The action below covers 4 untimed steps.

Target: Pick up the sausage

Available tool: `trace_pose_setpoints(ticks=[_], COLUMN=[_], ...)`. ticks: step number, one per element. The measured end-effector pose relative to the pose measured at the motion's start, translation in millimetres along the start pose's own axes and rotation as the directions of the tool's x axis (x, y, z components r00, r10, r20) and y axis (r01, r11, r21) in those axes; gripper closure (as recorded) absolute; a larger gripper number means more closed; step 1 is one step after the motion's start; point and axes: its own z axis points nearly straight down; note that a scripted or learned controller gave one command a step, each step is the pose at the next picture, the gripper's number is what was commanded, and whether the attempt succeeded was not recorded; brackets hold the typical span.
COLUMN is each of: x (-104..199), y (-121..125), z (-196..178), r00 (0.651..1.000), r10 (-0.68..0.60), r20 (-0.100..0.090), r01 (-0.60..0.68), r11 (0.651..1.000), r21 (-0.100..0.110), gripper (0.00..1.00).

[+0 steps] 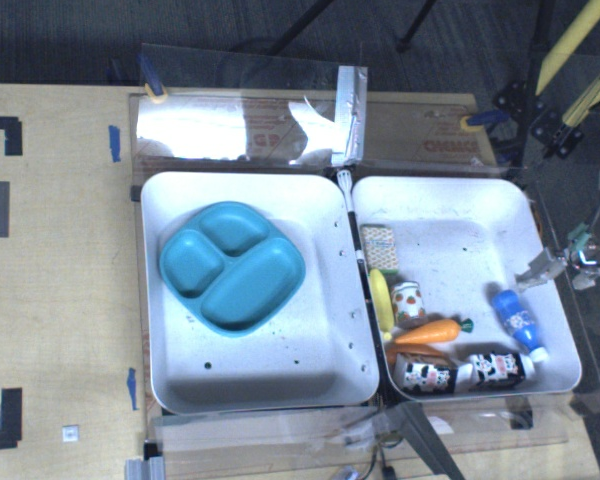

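Note:
The sausage (pixel 417 349) is a reddish-brown piece, mostly tucked under the orange carrot (pixel 430 331), in the front left part of the right bin (pixel 450 213). It lies just above a black-and-white bottle (pixel 426 375). My gripper (pixel 546 267) is at the right rim of that bin, well right of the sausage and just above a blue bottle (pixel 517 318). Only a small grey part of it shows.
Along the right bin's left wall lie a waffle-like square (pixel 377 240), a yellow banana (pixel 381 300) and a small red-and-white can (pixel 408 301). A second black-and-white bottle (pixel 497 368) lies along the front. The left bin (pixel 325 358) holds a blue divided plate (pixel 232 265).

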Motion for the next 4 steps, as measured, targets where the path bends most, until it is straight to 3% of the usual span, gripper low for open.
trace_pose_setpoints(ticks=[1, 3, 4], x=[17, 196, 206], y=[-6, -6, 48], z=[2, -188, -187], r00=[0.998, 0.99, 0.997], r10=[-0.057, 0.144, 0.077], r20=[-0.001, 0.002, 0.002], r01=[0.057, -0.144, -0.077], r11=[0.998, 0.99, 0.997], r21=[0.0, -0.002, -0.004], gripper=[0.0, 0.0, 0.0])
